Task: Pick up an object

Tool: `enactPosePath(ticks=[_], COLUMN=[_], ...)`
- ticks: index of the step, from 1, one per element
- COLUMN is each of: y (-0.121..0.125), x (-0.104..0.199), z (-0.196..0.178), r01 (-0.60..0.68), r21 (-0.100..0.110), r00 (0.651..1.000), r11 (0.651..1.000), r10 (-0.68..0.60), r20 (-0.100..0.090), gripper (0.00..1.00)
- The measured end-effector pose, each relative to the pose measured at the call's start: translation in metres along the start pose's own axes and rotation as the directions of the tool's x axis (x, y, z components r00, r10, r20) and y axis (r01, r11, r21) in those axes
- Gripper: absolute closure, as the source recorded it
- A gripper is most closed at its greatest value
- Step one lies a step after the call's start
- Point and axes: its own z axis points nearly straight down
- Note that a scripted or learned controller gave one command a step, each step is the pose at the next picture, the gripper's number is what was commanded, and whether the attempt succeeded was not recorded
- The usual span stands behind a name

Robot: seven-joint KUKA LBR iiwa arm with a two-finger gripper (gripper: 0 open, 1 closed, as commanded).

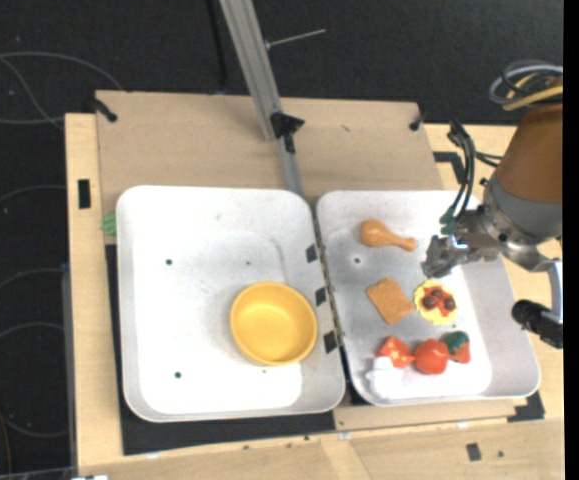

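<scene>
a grey metal pole (pixel 254 53) slants over the tan bench (pixel 189 148).

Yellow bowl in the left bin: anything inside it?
Nothing visible inside the yellow bowl; its inner surface looks bare and plain yellow. It sits alone in the left bin. The bin floor under the bowl is covered, so that patch cannot be checked.

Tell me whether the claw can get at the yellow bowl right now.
Probably yes. The yellow bowl sits alone in the left bin, nothing over it; the claw hangs above the right bin and must cross over.
</scene>
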Motion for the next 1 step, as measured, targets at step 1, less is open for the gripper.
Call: enactPosePath(ticks=[1], y=[0.0105], x=[0.0492], z=[0.0112], r01=[-0.001], r21=[0.001], r00=[1.0], r11=[1.0], r10=[0.001], r20=[0.0], gripper=[1.0])
